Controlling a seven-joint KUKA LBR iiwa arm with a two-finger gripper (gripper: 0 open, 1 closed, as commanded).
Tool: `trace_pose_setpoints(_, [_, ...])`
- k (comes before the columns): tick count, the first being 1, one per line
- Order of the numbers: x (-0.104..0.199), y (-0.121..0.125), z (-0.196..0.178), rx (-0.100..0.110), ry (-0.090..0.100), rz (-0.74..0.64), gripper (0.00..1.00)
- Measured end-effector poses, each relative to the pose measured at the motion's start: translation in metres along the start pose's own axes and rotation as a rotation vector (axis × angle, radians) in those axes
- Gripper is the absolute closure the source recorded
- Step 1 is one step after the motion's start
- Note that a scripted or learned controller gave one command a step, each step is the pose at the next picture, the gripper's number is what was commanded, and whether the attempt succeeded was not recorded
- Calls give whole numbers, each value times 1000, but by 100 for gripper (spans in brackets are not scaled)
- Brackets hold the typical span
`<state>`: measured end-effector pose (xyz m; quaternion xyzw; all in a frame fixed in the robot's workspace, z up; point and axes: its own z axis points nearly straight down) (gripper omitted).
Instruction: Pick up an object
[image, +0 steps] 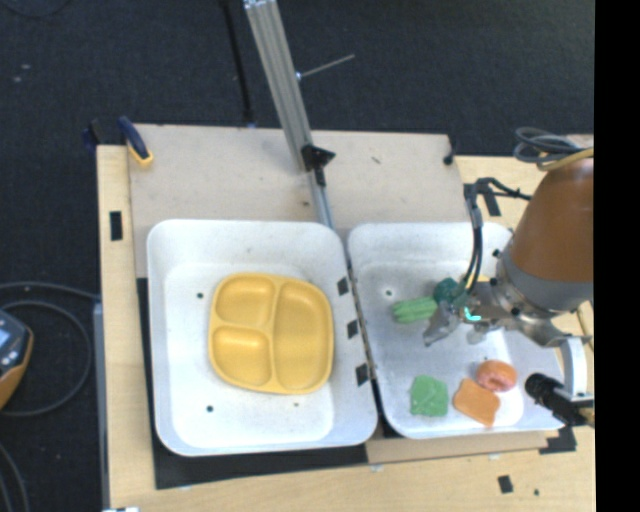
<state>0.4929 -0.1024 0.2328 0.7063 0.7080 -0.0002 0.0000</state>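
Nearest the camera, along the front of the right bin (400, 425), three small items lay in a loose row: a green block (429, 396) to the left, an orange block (477, 401) just beside it, and a pinkish-orange rounded piece (496, 376) touching or nearly touching the orange block's upper right. None of them was between the fingers.

A little farther in, over the middle of the right bin, the gripper (446, 322) hung low, reaching in from the right. The arm's grey body and orange band (560, 215) bulked above it at the frame's right side. One grey finger (437, 326) pointed down and left toward the bin floor. How far apart the fingers stood could not be told; the wrist covered too much.

Just beside the gripper, on its left, lay a light green elongated object (408, 310) with a darker teal piece (447, 293) at its right end, close against the gripper. Whether it was being touched could not be told.

In the left bin (175, 330) sat a yellow divided plate (271, 333), three compartments, roughly centred.

Farthest back, a metal pole (285, 95) slanted up from the bench (220, 170), beyond the bins.
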Motion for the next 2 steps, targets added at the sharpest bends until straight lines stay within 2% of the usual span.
trace_pose_setpoints(1, [0,1,-1,-2,0,0,0])
trace_pose_setpoints(2, [3,-3,43,3,0,2,0])
